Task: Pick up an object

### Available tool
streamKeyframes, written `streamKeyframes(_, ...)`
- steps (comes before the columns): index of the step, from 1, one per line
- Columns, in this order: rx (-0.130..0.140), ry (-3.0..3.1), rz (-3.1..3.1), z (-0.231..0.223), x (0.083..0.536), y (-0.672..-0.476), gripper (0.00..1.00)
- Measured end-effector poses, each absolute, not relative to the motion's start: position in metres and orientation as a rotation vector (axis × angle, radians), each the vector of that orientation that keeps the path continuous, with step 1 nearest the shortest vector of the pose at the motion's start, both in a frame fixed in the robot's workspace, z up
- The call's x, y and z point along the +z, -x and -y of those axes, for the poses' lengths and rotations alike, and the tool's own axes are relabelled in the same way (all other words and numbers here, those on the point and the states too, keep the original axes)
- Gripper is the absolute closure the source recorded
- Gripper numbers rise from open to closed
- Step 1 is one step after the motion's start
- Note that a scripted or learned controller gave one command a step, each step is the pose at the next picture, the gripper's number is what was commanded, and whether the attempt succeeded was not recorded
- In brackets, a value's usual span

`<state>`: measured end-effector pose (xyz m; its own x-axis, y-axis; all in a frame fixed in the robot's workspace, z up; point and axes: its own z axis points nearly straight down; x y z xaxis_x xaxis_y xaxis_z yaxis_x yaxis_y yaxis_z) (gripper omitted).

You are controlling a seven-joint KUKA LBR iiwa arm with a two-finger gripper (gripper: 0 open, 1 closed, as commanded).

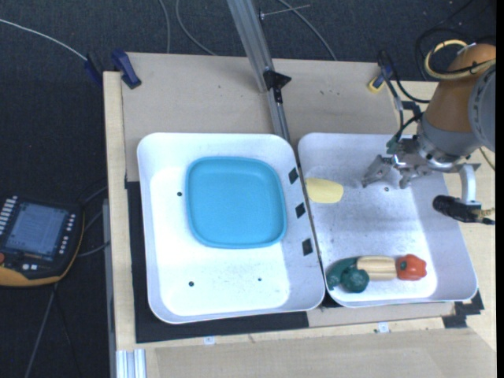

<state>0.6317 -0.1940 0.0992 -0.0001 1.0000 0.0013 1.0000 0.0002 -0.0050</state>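
The wooden bench takes up most of what I can see, sitting on dark carpet with cables looped across it. On the bench sit the two white bins: the left bin carries a big square blue plate lying flat near its middle, and the right bin holds the small things. The grey arm with its orange band comes in from the right and leans over the far right corner of the right bin. A slanted metal rail runs down from the top to the gap between the bins. Off the bench on the floor to the left lies a handheld pendant with a screen. The gripper hangs low over the upper part of the right bin, its fingers spread apart with nothing between them. A yellow piece lies near that bin's left wall, well apart from the gripper. Along the near wall sit a green item, a tan cylinder and a red item, touching in a row.
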Motion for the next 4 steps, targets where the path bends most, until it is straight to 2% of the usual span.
streamKeyframes(1,0.0,2.221,2.222,0.194,0.096,-0.632,0.0)
streamKeyframes(2,-0.001,2.221,2.223,0.194,0.106,-0.632,1.0)
streamKeyframes(4,-0.004,2.224,2.225,0.202,0.21,-0.643,1.0)
